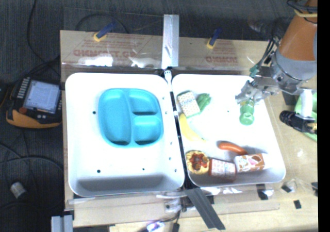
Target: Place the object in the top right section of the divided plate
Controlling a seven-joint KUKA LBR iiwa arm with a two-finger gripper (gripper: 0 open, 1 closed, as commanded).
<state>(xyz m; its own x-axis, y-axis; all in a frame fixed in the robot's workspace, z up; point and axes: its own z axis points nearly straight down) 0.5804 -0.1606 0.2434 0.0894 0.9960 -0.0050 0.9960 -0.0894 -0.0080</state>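
Tabletop (46,174) is holding two white bins side by side, and dark carpet is showing all around it. Left bin (82,174) is holding a blue divided plate (116,122) with three sections: one long section on the left and two smaller ones on the right, one above the other. All three sections are looking bare.

Right bin (227,84) is holding the toys. Grey arm (299,45) with the orange band is reaching in from the right side, over the top right corner of this bin. Its tool (251,93) is hanging low at that corner, pointing down and to the left. A small green bottle (247,115) is sitting just under the tool tip, touching it or very close. I cannot tell if the tool is open or closed, or if it is gripping the bottle.

Near the top left of the right bin, a small box with a checked pattern (187,103) is lying next to a green leafy toy (203,101). Below them, a yellow banana (188,129) is lying along the left wall. An orange carrot-like toy (232,147) is lying near the middle. Along the bottom edge, a round red and yellow toy (197,161), a red and white box (222,168) and an orange and white box (250,162) are sitting in a row, close together.

A small screen device (36,99) is lying on the carpet to the left of the tabletop.
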